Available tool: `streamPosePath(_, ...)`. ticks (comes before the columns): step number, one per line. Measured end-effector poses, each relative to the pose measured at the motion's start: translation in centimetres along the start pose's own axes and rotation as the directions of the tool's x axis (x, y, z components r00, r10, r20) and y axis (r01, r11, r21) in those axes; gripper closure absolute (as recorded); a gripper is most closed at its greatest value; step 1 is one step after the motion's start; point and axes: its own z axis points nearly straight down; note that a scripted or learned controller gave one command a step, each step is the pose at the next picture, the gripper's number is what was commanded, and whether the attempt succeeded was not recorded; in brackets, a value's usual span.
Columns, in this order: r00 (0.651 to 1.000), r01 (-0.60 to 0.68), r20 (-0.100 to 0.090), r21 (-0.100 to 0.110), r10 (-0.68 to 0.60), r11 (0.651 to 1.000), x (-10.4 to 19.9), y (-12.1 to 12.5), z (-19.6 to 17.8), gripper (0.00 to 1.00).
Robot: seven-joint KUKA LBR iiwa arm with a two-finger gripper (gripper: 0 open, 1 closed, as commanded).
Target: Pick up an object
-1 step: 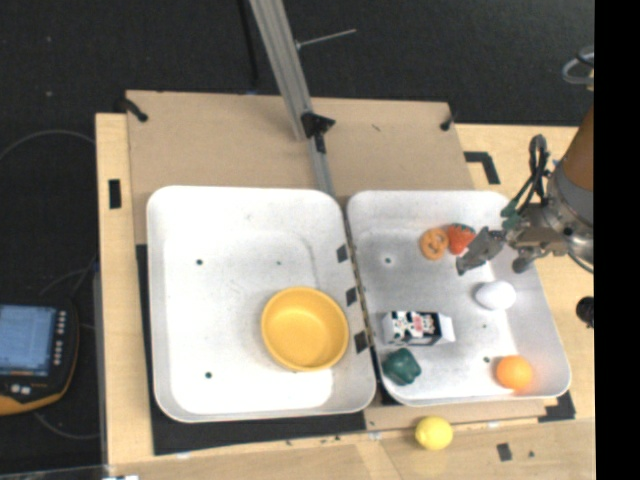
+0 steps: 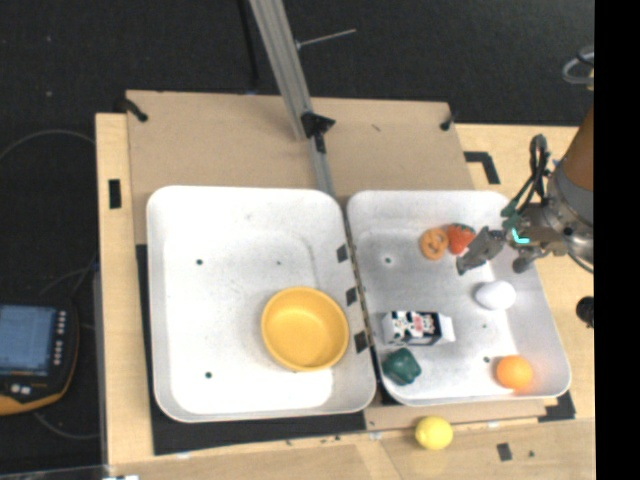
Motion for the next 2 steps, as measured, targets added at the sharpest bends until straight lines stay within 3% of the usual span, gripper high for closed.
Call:
streamPosePath(1,1.0,-0.002,0.001,0.007,0.002,1.0,-1.1,0.3,5.3,0.0)
streamPosePath(2,1.0,-0.002,0.0,0.007,0.002,1.0,-0.4,0.7,10.7,0.0)
